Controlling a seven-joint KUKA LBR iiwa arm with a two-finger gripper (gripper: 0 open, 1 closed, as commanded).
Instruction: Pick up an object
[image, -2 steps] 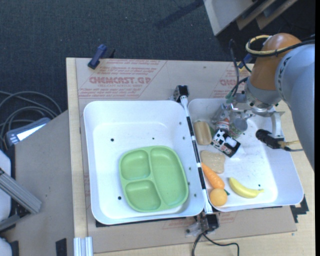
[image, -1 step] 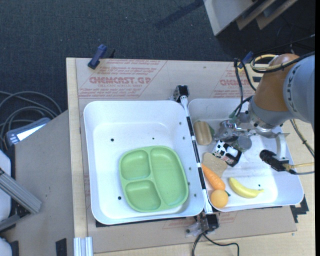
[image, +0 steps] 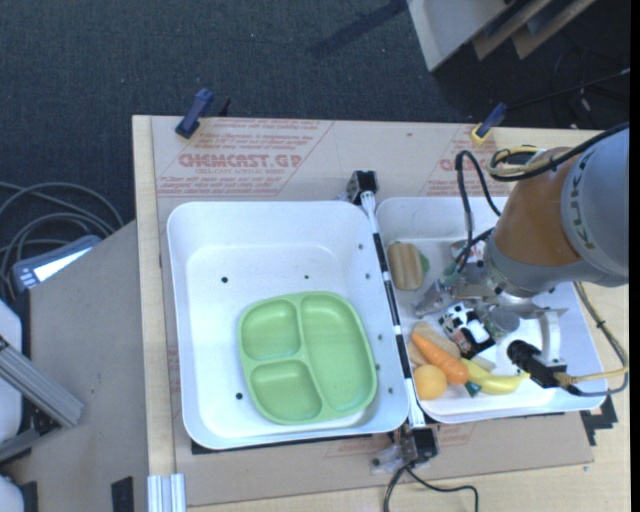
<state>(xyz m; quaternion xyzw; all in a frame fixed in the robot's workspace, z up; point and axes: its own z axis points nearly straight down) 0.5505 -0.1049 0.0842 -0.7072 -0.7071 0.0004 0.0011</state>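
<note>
My gripper (image: 452, 298) reaches down into the right bin (image: 430, 212), low over the cluttered middle of it. Just below it lies a small black-and-white object (image: 461, 322). An orange carrot (image: 438, 355) lies in front of that, next to a round yellow-orange fruit (image: 430, 382) and a yellow banana (image: 500, 382) near the front wall. A tan bread-like piece (image: 405, 265) rests by the left wall with something green (image: 424, 264) beside it. The arm's grey body and orange band hide the right part of the bin.
The left bin (image: 200, 240) holds a green divided plate (image: 305, 355) toward its front. A black clip (image: 362, 184) sits where the two bins meet at the back. Blue clamps (image: 193, 113) (image: 489, 121) sit on the board's far edge.
</note>
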